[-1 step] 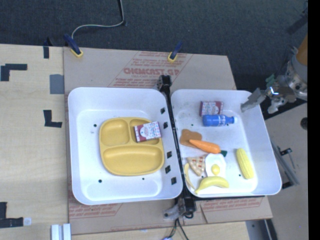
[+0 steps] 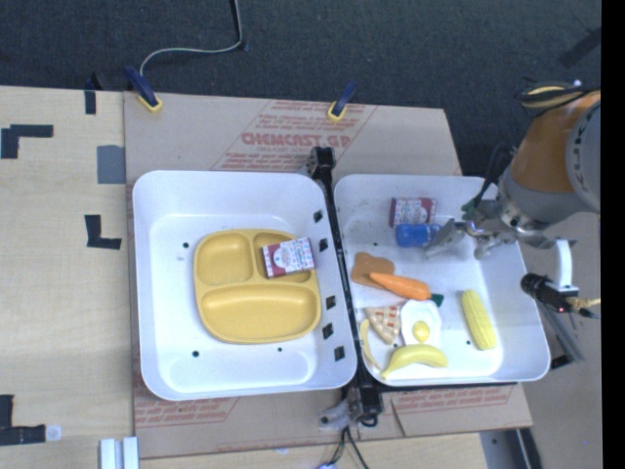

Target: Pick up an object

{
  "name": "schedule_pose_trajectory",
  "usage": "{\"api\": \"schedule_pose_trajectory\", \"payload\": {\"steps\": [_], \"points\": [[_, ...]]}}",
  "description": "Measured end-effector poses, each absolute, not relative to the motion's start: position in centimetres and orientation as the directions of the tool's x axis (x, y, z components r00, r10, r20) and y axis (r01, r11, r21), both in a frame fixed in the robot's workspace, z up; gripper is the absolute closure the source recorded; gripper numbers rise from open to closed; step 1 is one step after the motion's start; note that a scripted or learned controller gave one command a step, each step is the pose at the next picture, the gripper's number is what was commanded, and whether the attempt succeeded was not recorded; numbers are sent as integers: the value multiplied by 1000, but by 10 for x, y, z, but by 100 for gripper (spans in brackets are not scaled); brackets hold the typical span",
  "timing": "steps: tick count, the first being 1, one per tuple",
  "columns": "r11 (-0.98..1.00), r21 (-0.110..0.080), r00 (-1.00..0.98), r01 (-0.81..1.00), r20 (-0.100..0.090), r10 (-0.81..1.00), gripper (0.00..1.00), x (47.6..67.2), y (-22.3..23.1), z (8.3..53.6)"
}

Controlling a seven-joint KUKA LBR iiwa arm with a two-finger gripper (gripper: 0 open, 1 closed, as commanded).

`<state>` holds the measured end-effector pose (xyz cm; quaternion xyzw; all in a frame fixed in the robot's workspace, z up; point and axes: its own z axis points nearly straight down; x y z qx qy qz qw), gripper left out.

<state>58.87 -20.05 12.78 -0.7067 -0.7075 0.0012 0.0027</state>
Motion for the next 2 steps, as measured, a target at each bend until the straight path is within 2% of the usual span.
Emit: {"api": "schedule_pose_trajectory", "payload": {"steps": [1,2], "points": [[3,2,-3,1000,1,1000,0,636,-99,86],[2,-10,-2,1000,4,1000,100,634,-99,94]]}}
